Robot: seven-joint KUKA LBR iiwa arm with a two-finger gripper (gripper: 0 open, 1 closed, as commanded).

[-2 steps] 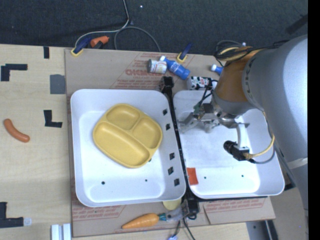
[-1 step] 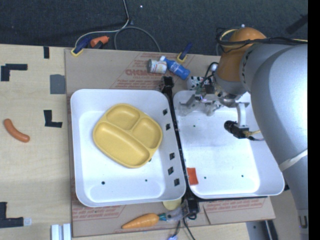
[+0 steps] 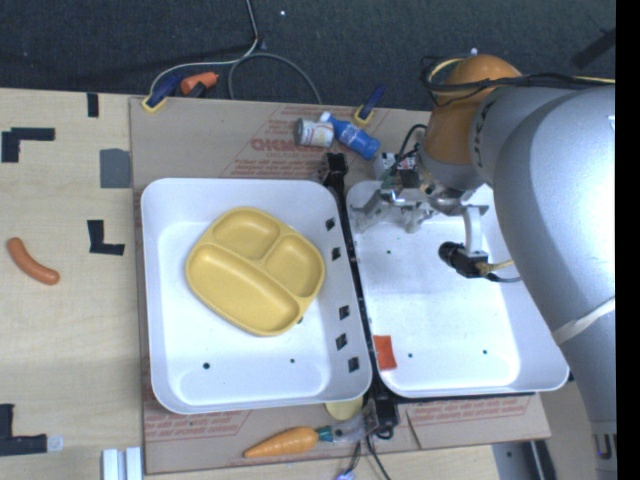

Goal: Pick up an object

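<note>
Yellow divided plate (image 3: 257,268) lies in the left bin (image 3: 170,298), well apart from the end effector (image 3: 405,203), which hangs over the far left corner of the right bin (image 3: 450,368) (whether it is wide or narrow, I cannot tell). On the surface (image 3: 60,318) a carrot (image 3: 283,442) lies near, a sausage (image 3: 32,261) far left.
</note>
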